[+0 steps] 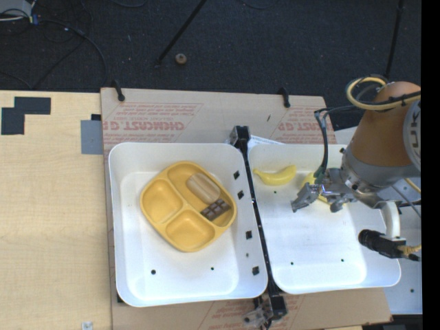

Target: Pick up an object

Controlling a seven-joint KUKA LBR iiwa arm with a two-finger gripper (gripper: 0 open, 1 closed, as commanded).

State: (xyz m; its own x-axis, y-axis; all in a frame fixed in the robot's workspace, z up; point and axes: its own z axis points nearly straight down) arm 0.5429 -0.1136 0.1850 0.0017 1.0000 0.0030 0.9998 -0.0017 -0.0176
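Observation:
A yellow banana (276,176) lies near the back left of the right bin (323,270). My gripper (319,201) hangs low over that bin's middle right, a short way right of and in front of the banana and not touching it. Its grey fingers (302,200) are spread open with nothing between them. In the left bin (172,280) a yellow divided plate (159,201) holds a tan bread roll (203,185) and a brown chocolate bar (216,210).
A black divider (251,212) runs between the two bins. The arm's orange-banded wrist (385,133) rises over the right bin's right edge. Behind the bins lies flat printed cardboard (172,119). A wooden bench surface (48,212) extends to the left.

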